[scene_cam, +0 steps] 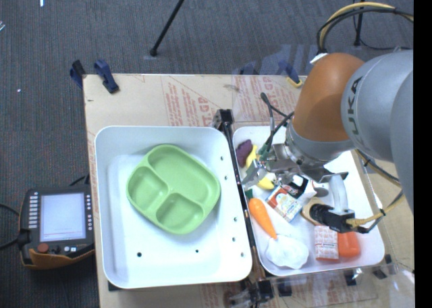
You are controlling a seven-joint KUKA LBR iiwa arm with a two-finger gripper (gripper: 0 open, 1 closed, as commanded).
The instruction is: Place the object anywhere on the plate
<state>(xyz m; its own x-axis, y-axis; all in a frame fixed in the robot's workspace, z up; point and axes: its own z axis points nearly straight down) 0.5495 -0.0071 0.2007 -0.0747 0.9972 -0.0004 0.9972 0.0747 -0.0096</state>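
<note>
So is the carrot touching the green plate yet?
Apart. The camera view shows the carrot in the right bin, the green plate in the left bin, with both bin walls between them.

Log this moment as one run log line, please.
stage: reaching | arm: over right bin | gripper: low among objects near carrot | plate: green, in left bin

Two white bins [108,165], one green plate [173,188], one carrot [262,217], one white ball [286,250]
</note>
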